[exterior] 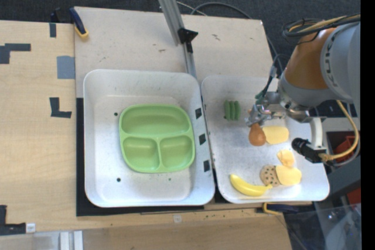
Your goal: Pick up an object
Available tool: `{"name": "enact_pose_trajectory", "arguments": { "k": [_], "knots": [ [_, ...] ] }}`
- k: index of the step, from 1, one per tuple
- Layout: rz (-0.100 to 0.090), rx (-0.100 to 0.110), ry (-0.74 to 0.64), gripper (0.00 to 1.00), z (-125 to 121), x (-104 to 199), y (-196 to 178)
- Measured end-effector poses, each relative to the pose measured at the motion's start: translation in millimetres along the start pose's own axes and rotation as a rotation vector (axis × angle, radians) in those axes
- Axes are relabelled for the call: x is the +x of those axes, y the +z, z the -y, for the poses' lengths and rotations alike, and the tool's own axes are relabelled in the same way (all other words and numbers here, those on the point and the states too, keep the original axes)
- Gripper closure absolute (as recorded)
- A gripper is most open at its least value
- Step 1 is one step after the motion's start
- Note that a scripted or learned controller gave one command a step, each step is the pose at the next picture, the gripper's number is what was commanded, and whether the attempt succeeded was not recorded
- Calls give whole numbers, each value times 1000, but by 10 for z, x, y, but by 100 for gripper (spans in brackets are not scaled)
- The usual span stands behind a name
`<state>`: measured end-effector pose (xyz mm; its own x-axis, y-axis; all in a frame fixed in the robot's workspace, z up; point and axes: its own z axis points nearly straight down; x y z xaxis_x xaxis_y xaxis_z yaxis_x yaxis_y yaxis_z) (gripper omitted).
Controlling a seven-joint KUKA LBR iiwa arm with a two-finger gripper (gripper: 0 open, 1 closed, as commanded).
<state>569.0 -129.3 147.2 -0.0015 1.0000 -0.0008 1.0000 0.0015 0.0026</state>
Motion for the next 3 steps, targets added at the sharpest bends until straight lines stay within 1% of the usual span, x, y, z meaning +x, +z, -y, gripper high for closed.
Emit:
{"name": "enact_pose_trajectory", "arguments": {
  "k": [1,2,3],
  "knots": [
    [0,-3,-1,100,-20,33,-629],
    [0,-1,0,100,-31,36,-1037],
    [-2,3,-5,100,42,573,-1098]
  ]
}}
